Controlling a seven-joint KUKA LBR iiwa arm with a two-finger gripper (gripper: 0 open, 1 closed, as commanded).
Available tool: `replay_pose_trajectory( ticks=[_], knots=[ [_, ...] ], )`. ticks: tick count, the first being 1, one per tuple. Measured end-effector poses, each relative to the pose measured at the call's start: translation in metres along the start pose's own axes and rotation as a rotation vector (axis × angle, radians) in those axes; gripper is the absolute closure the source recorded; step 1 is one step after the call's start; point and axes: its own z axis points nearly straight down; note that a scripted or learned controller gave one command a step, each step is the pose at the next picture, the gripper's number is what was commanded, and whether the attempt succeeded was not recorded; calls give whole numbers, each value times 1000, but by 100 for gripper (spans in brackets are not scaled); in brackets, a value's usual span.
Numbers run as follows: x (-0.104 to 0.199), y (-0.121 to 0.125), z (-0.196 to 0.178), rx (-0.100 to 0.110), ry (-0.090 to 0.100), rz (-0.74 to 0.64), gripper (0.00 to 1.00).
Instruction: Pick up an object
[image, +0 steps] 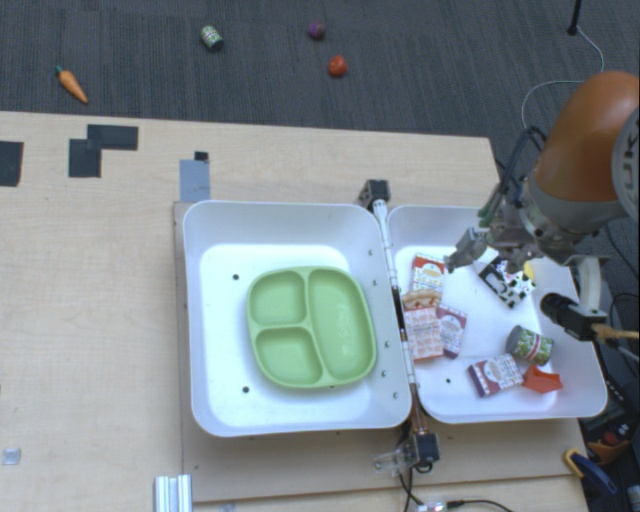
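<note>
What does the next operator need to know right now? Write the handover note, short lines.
Pincer: above the right bin, near its upper left; fingers not readable, nothing seen held.
Right bin: red-and-white packets along the left side, a black-and-white item up top, a green can, a dark red packet and an orange-red piece toward the front.
Left bin: a green divided plate.
Done: no pick yet.
Left: choose an object, grasp, lift.

Divided plate (311, 327) in left bin (200, 330), packets (430, 320) and can (528, 345) in right bin (590, 395)
</note>
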Motion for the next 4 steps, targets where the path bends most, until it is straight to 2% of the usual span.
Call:
replay_pose_trajectory(
  ticks=[1,2,3,4],
  knots=[
    [-43,-80,127,-8,-2,2,0],
    [-41,-78,116,-12,1,0,100],
    [-41,-78,116,-12,1,0,0],
    [-40,-76,105,-16,1,-2,100]
  ],
)
